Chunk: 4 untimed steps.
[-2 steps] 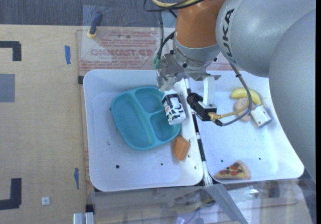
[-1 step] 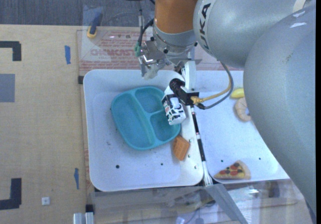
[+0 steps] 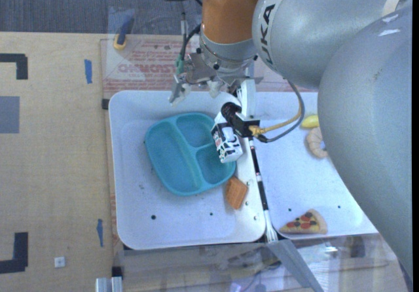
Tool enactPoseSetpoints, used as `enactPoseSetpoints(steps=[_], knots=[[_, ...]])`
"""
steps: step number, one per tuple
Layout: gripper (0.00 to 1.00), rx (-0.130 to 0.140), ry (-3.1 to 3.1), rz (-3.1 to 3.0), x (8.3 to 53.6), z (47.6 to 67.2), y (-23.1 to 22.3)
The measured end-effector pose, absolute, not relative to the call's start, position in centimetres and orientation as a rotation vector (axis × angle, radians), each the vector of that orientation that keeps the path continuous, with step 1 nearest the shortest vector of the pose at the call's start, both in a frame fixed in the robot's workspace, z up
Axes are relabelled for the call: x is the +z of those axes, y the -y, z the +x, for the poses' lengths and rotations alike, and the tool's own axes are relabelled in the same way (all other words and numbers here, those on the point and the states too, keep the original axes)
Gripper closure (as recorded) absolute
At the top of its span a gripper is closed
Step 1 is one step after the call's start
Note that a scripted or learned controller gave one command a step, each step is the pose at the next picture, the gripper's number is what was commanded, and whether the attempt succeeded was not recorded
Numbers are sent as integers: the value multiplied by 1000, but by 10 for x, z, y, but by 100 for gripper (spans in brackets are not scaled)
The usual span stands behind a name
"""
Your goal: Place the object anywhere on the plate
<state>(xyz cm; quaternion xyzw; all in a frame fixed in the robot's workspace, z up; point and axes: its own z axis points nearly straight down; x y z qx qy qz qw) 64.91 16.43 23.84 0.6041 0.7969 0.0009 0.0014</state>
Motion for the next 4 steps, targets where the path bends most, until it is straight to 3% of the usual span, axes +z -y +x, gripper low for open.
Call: enactPoseSetpoints(steps=[1, 2, 3, 4], knots=[[100, 8, -2499, 1893, 249, 650, -164], [100, 4, -2635, 1703, 234, 666, -162], [100, 5, -2608, 1746, 244, 666, -212], [100, 0, -2812, 1400, 234, 665, -222]])
